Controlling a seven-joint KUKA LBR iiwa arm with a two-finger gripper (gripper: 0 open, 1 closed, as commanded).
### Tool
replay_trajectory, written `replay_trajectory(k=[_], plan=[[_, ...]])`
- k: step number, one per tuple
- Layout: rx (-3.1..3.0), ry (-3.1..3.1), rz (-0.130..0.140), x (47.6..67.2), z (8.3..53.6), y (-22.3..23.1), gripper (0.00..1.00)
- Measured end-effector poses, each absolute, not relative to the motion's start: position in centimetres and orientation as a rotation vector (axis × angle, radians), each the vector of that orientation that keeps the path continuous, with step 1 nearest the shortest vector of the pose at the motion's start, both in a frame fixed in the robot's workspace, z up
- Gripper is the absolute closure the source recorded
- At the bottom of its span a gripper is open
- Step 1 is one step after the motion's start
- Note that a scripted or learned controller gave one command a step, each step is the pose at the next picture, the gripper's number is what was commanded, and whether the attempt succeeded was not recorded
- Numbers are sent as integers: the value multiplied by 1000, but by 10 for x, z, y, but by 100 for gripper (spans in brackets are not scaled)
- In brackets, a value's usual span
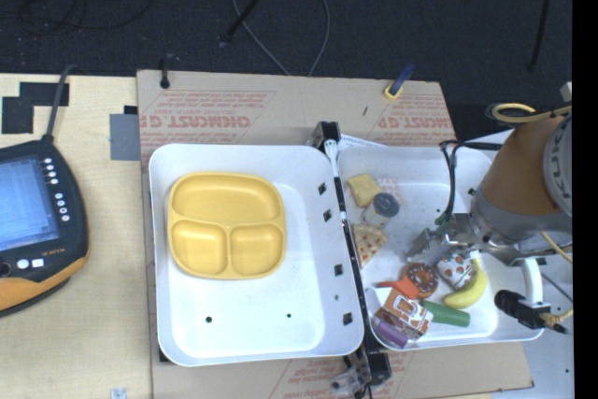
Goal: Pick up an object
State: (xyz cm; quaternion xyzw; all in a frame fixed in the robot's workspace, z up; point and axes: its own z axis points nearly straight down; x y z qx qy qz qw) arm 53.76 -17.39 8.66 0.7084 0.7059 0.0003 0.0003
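Bins sit side by side on the bench: the left bin [187, 332] holds a yellow divided plate [226, 225], and the right bin [420, 165] holds a heap of toy food. The arm [523, 178] reaches in from the right, and its gripper [439, 241] hangs low over the right bin, just above the heap; whether its fingers are wide or narrow cannot be told from here, and nothing can be seen held. Under and beside it lie a banana [470, 291], a donut [420, 279], a green stick [447, 317] and a pizza slice [368, 244]. A yellow chunk [363, 191] lies near the bin's far left corner. A handheld screen [37, 218] rests well to the left.
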Motion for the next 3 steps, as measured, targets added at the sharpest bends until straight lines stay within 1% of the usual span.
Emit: replay_trajectory(k=[1, 2, 3], plan=[[2218, 2222, 3, 512, 87, -111, 0], [2220, 2225, -3, 572, 86, -108, 0], [2241, 2226, -33, 640, 85, -92, 0]])
